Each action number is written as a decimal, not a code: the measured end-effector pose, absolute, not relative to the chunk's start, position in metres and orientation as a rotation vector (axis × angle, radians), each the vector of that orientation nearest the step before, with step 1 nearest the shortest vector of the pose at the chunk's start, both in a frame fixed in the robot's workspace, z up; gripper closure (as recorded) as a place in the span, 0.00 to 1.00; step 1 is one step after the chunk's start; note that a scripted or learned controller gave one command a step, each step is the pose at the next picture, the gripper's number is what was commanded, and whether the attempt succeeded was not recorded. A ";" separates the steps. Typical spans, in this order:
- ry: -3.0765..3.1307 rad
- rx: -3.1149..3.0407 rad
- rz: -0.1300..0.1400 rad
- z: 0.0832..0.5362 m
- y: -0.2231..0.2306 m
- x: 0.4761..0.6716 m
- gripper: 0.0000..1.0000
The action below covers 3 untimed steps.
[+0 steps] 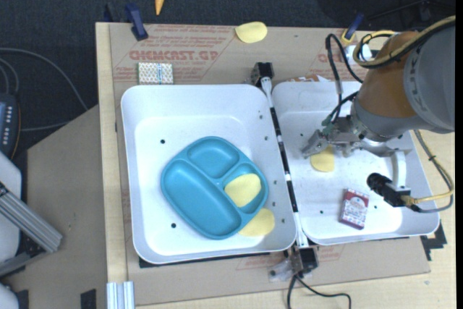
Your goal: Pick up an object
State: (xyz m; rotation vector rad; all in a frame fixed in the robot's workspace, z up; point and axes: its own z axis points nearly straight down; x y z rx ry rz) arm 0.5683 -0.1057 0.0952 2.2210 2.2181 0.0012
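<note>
Gripper (318,145) sits low in the right bin (304,101), fingers spread a little and holding nothing, and your target, the yellow piece (323,162), lies just below its tips toward the near edge, roundish, no clear long axis.

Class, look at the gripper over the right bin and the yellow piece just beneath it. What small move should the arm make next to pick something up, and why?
Probably a short, straight descent onto the yellow piece. The gripper sits just above its upper edge in the right bin, and nothing yet shows between the jaws. The small red packet lies farther off, so the yellow piece seems the nearest target.
</note>
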 end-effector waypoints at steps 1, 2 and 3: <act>2.217 2.220 0.003 0.105 -0.106 0.569 1.00; 2.217 2.221 0.003 0.105 -0.106 0.569 0.00; 2.222 2.224 -0.002 0.084 -0.102 0.568 0.00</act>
